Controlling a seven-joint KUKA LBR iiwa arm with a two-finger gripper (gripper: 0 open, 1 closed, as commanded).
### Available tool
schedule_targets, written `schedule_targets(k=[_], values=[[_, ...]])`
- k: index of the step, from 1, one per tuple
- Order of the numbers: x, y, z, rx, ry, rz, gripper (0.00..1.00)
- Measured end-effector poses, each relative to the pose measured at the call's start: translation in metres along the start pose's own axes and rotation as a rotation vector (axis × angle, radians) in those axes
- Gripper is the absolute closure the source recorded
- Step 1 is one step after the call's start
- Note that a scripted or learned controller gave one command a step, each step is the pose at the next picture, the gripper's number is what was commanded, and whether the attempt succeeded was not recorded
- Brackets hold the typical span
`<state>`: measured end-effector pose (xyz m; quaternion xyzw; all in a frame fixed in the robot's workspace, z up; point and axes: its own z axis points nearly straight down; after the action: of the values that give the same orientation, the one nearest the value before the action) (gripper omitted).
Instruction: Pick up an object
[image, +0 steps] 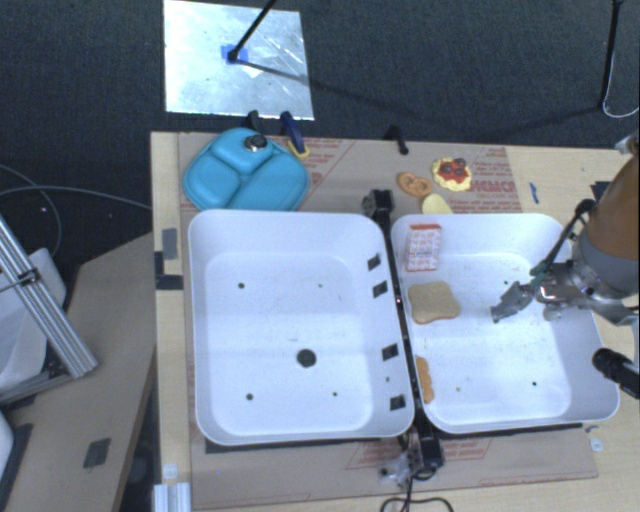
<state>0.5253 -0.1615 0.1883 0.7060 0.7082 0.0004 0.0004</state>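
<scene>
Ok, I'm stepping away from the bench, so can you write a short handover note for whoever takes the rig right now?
Gripper: over the right bin, in from the right, holding nothing. I cannot tell whether it is open or shut.
Objects in the right bin: a red-and-white box at the back left, a slice of toy bread just in front of it, and a small orange piece by the left wall.
The left bin has a dark round spot on its floor.
Done: nothing picked up yet.
Left: lower onto one object, probably the bread as the nearest, grasp and lift.
</scene>
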Motion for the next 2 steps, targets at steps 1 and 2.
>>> schedule_targets(k=[1, 2], values=[[0.025, 0.05, 0.078, -0.002, 0.0, -0.004, 0.0], [0.027, 0.105, 0.101, -0.006, 0.001, -0.004, 0.0]])
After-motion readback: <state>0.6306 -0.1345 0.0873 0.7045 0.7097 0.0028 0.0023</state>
